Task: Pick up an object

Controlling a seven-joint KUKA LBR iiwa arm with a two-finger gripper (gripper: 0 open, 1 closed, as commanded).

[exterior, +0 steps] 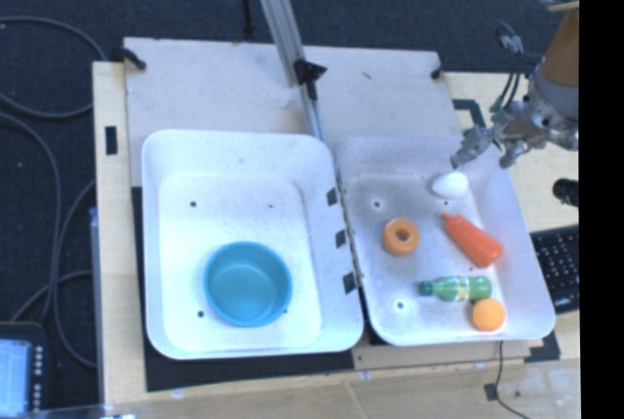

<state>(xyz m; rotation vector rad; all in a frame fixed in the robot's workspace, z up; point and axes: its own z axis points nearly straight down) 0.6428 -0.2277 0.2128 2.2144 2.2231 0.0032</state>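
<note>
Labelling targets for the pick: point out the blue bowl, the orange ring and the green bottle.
blue bowl [248, 284]: camera view, middle of its inside.
orange ring [401, 247]: camera view, near edge of the band.
green bottle [458, 287]: camera view, middle of its body.
</note>
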